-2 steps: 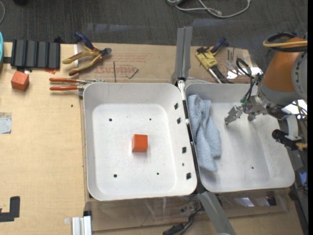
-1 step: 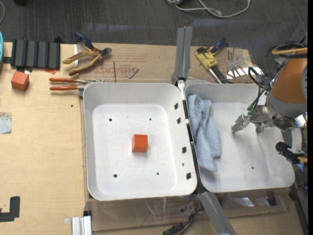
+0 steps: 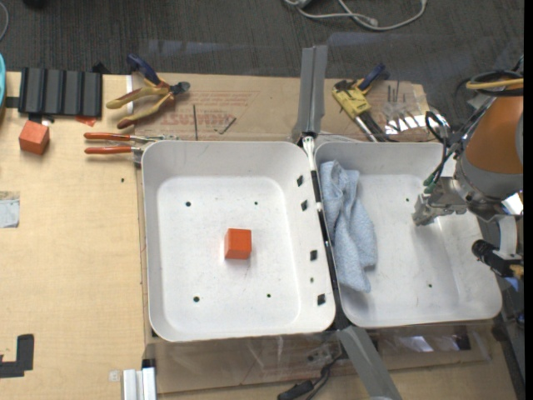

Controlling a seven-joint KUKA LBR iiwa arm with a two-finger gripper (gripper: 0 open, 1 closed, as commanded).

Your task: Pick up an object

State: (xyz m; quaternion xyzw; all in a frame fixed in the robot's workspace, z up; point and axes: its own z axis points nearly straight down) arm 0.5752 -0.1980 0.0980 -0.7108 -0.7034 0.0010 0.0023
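Hovering end effector point(image 3: 426, 210), right bin point(image 3: 466, 307)

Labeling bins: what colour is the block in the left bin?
Orange block, clearest in camera view.

The arm point(image 3: 493, 152) entered at the right edge of the frame. Its rounded upper segment was orange, a broad curved band with a soft sheen, and under it sat a grey collar, smooth and paler where light struck it. Black cables looped from the upper right of the frame across the orange part, one with a yellowish stretch near the top. Thin dark wires ran down the left side to the tool point(image 3: 426, 209), a small metallic grey block with pale, shiny edges. At the lower right, a white housing carried a black knob-like fitting. The tool's tips were too small to make out.
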